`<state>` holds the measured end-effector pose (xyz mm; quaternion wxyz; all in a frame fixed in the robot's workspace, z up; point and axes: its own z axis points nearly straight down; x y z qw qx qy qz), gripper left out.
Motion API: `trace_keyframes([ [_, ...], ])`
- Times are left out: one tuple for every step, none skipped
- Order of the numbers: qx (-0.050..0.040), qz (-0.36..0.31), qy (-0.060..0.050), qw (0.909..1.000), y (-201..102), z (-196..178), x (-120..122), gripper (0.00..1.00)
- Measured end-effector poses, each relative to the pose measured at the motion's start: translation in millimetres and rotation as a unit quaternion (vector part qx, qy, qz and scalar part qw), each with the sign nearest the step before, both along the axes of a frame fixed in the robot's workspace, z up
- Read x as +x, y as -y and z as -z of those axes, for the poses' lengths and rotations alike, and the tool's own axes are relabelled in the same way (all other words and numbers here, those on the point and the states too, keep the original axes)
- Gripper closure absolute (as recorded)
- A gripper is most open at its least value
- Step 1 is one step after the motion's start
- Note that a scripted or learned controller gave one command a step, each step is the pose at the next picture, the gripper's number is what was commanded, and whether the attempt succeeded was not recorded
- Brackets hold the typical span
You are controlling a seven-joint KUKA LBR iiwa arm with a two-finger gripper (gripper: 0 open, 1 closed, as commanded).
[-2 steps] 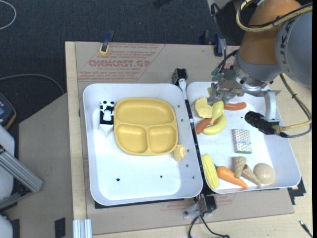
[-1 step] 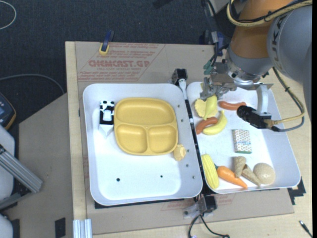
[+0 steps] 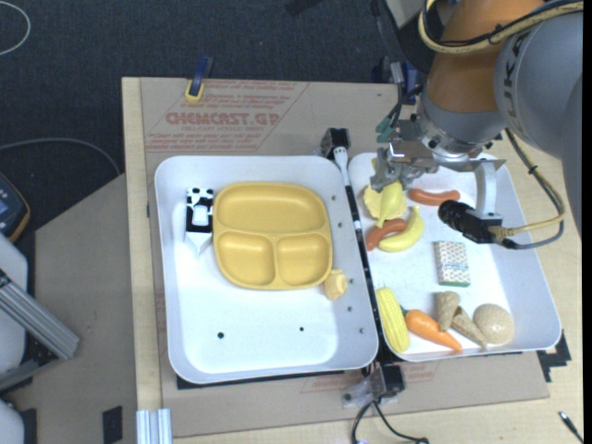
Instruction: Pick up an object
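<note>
Two white bins are sitting side by side on the bench, the left bin (image 3: 176, 276) holding a yellow divided plate (image 3: 274, 233) near its centre, a small black-and-white toy (image 3: 198, 213) lying at the plate's 9 o'clock and a pale yellow scrap (image 3: 335, 285) touching its rim at 4 o'clock. The arm (image 3: 490, 54) is reaching in from 2 o'clock, and the gripper (image 3: 396, 176) is hanging over the upper-left corner of the right bin (image 3: 527, 276); whether its jaws are wide or closed I cannot tell from this angle. A pale yellow-green piece (image 3: 388, 199) is lying directly under the gripper, with a banana (image 3: 404, 234) and a red-orange sausage (image 3: 384, 231) crowding just below it at 6 o'clock. Another sausage (image 3: 433, 195) is lying at the gripper's 3 o'clock. Toward the bin's 6 o'clock, a corn cob (image 3: 392, 316), a carrot (image 3: 432, 328), a tan lump (image 3: 448, 309) and a round beige piece (image 3: 492, 323) are clustering together, a small patterned packet (image 3: 452, 261) resting above them.
</note>
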<state>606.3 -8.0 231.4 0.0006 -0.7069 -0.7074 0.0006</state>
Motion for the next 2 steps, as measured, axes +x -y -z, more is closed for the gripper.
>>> trace_keyframes([
  [-0.0006, 0.001, 0.002, 1.0, 7, -3, 2, 1.0],
  [-0.0001, 0.001, -0.002, 1.0, 12, 17, 1, 1.0],
])
